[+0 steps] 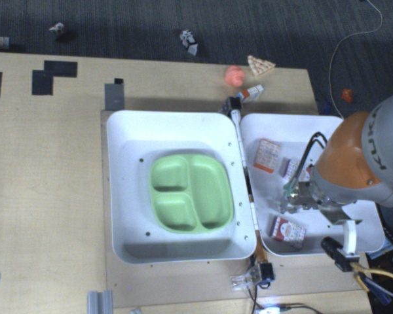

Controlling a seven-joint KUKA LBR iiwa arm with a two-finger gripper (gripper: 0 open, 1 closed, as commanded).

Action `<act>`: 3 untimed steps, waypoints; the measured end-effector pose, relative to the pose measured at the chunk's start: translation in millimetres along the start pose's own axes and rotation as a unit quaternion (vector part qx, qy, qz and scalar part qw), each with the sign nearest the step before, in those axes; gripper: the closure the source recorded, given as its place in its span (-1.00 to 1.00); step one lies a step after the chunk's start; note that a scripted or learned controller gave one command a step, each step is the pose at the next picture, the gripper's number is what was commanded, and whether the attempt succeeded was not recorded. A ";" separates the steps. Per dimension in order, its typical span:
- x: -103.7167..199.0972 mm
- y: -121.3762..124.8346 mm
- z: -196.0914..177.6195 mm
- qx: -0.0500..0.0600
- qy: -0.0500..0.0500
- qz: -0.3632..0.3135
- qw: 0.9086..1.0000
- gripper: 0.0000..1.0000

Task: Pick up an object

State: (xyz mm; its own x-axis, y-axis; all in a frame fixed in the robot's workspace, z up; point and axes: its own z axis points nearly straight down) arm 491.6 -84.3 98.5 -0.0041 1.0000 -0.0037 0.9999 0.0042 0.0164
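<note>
Gripper (293, 198) hangs low inside the right bin (327, 126); whether it is open or closed cannot be told. Just below it lies a small red-and-white packet (287, 231), apart from a similar carton (266, 155) above.

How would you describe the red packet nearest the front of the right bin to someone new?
Find the right bin, where the arm reaches in. At its near edge, below the gripper, lies a small packet. It is dark red with a white patch; the packet farther back is paler.

green divided tray (190, 191) lies in left bin (128, 133); arm (357, 159) over right bin (281, 128).
</note>
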 end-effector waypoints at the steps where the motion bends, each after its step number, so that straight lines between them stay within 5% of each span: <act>1: 0.0 -0.1 0.0 0.000 0.000 0.000 1.000 -1.00; 2: 1.1 -2.8 11.3 0.004 0.001 0.001 1.000 -1.00; 3: 1.4 -0.3 0.0 0.001 0.001 0.000 1.000 1.00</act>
State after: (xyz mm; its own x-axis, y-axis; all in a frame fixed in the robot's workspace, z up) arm 491.3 -82.9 98.5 -0.0043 1.0000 -0.0022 0.9999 0.0043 0.0150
